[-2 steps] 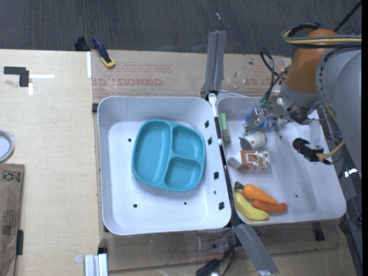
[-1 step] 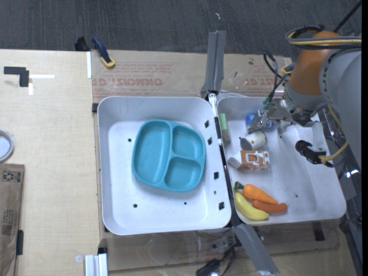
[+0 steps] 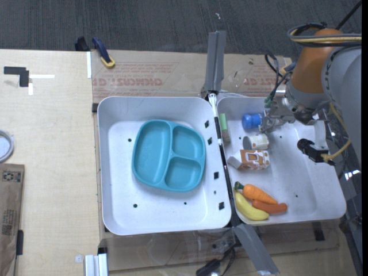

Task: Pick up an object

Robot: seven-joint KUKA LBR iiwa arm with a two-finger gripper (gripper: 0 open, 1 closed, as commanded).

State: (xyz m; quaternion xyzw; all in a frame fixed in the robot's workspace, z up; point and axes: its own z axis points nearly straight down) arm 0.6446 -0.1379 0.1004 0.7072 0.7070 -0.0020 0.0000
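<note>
The right bin [image 3: 305, 171] holds several small items. A blue cup [image 3: 250, 121] lies near its back left, with a white cylinder [image 3: 256, 141] just in front of it. An orange and white carton [image 3: 255, 159] sits mid-left. At the front left lie a carrot [image 3: 263, 196] and a banana [image 3: 250, 208]. A green stick [image 3: 223, 124] rests along the left wall. My gripper [image 3: 272, 121] hangs low over the back of this bin, right beside the blue cup and above the white cylinder. Nothing shows between its fingers.
The left bin [image 3: 115, 171] carries a teal divided plate [image 3: 169, 154]. A grey post [image 3: 215, 62] rises behind the divider between the bins. The arm's orange band [image 3: 313, 62] and cables crowd the right bin's back right. Tape roll [image 3: 4, 146] lies far left.
</note>
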